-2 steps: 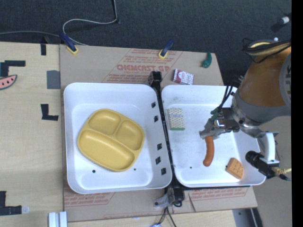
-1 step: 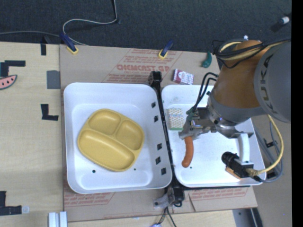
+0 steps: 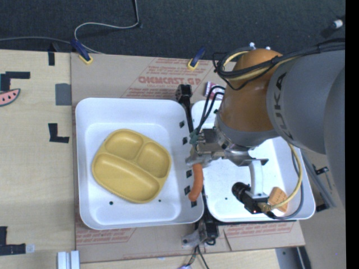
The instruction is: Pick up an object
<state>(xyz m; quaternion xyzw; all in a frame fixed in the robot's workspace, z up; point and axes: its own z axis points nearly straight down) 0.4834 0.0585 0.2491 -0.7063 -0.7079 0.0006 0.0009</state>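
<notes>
Gripper (image 3: pixel 197 157), finger state you cannot tell, sits above the orange carrot (image 3: pixel 196 182) at the right bin's (image 3: pixel 297 214) left edge.

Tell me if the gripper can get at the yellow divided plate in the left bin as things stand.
Probably yes. The yellow divided plate lies uncovered in the left bin, and the gripper sits just across the shared rim.

My bench, with two white bins side by side

A brown cardboard sheet (image 3: pixel 162 83) printed in red lies on my bench (image 3: pixel 33 167); the left bin (image 3: pixel 84 150) and the right bin (image 3: pixel 300 206) rest on it, touching along their inner edges; black tape marks (image 3: pixel 56 133) dot the pale wood at left; two yellow-and-blue clips (image 3: pixel 83 54) grip the cardboard's far edge; a pink scrap (image 3: pixel 8 97) lies at the far left.
</notes>
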